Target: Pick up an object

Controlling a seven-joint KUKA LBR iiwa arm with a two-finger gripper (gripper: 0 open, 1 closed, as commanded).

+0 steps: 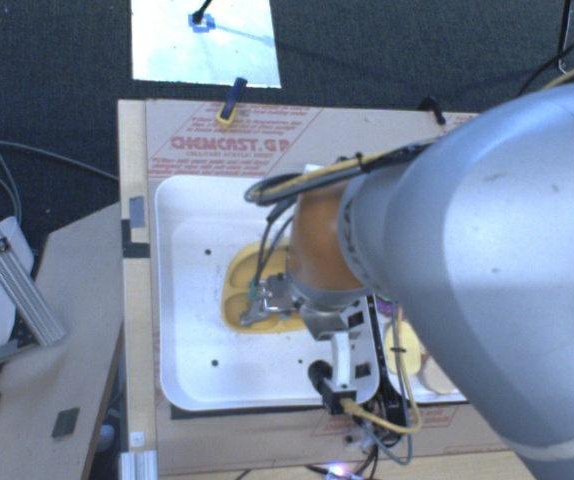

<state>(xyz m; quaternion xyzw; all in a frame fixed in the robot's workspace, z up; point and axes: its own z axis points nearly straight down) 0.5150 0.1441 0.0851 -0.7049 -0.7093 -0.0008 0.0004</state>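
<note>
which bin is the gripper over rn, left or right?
The left bin, the one whose white floor shows in this view. The gripper sits low over a yellow object in it. The right bin is mostly hidden behind the arm.

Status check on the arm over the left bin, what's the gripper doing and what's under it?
Gripper low in the left bin, on a yellow object. Grip not confirmed. Arm covers much of the bench.

You are looking through a single fixed camera mounted above the bench, tilted down at a slant. The white bin [182,298] lies near centre, and the arm [487,258] enters from 3 o'clock, close enough to the lens to hide much of the right side.
</note>
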